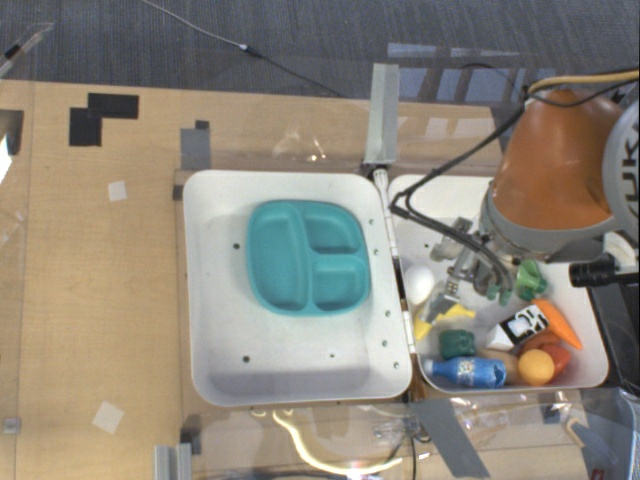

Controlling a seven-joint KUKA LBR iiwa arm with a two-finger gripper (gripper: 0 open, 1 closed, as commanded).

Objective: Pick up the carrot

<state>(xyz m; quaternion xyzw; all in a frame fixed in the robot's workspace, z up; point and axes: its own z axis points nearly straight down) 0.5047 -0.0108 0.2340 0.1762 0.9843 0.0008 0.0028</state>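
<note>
Wood desk (90, 298), two white bins. Teal tray (305, 256) in left bin (215, 368). Carrot (557, 322) in right bin (597, 363), approx 4 o'clock of gripper (470, 278); jaws' state unclear, can't tell.

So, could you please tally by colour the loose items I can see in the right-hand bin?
Orange: 2, the carrot and a round orange fruit
Green: 2, a dark green piece and a bright green piece
Yellow: 1
White: 1, an egg-like item
Blue: 1, a bottle
Black-and-white: 1, a block
Total: 8 clearly visible
</note>
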